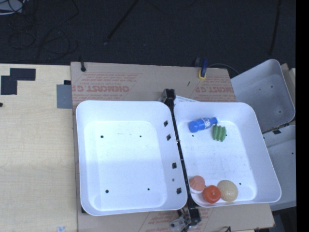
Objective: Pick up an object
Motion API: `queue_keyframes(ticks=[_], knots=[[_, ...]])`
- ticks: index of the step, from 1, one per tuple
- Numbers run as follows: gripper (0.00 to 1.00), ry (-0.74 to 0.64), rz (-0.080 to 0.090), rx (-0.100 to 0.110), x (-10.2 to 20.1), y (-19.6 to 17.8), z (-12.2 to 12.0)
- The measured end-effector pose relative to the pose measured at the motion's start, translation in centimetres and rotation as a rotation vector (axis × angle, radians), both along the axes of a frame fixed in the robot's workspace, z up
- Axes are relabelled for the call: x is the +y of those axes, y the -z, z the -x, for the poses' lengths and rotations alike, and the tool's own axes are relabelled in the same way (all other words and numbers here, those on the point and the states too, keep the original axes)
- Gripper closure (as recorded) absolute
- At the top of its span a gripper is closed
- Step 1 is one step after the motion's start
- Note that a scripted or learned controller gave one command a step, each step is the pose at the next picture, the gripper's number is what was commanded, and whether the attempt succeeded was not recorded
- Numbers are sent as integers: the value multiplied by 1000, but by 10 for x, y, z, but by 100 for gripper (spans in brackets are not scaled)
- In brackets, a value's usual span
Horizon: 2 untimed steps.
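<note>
Two white bins are seen on a cardboard sheet, with every candidate object lying in the right-hand one.

At frame left, the left bin (123, 158) is bordered by the cardboard sheet (120, 83), on which reversed red print reading roughly "CHEMCAST GP" can be made out. In the right bin (260, 144), a pink piece (197, 182), a red round object (211, 194) and a beige ball (228, 190) are crowded together at the lower edge, touching. Toward the upper middle, a blue bottle (202, 124) lies on its side, just beside a green ribbed object (219, 132). The gripper's state cannot be told. A pick is judged best aimed at the bottle, approached across its narrow width, since the clustered trio is less easily separated.
</note>
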<state>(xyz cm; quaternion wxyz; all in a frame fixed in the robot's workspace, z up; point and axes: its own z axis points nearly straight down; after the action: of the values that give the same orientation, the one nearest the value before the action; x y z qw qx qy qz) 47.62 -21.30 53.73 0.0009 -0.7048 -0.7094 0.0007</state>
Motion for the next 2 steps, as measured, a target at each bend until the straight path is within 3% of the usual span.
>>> queue_keyframes(ticks=[2], knots=[[100,-2,0,0,0,0,0]])
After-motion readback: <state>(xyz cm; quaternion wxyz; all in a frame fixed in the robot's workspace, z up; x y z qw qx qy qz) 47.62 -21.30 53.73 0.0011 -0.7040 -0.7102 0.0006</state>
